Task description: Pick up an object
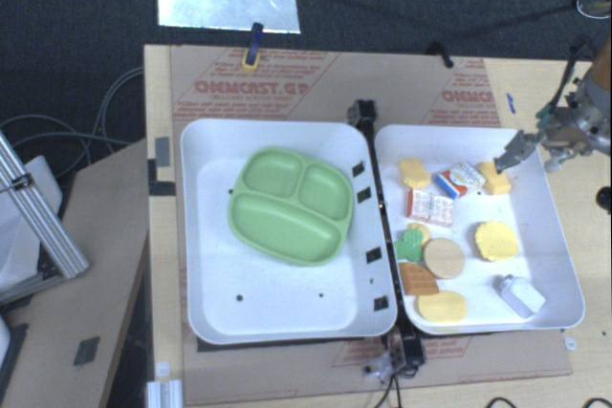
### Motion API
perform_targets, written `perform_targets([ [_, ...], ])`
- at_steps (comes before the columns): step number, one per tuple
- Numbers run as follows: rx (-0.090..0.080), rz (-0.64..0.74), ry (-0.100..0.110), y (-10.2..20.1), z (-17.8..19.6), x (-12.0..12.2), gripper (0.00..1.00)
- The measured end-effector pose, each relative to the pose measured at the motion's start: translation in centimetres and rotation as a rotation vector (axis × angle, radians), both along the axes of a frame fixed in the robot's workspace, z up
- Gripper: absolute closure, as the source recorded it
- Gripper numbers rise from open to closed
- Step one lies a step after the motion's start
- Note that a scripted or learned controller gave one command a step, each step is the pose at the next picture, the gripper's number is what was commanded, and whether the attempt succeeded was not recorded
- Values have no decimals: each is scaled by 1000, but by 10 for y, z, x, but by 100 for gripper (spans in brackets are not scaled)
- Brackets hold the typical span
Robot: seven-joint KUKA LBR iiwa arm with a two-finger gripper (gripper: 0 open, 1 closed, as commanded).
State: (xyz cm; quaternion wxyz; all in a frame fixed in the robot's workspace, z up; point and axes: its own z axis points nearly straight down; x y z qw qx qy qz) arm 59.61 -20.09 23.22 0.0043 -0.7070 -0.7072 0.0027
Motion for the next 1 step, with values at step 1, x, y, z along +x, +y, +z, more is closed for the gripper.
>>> perform_targets([
  [1,-3,3,-12,1,7,3,0],
])
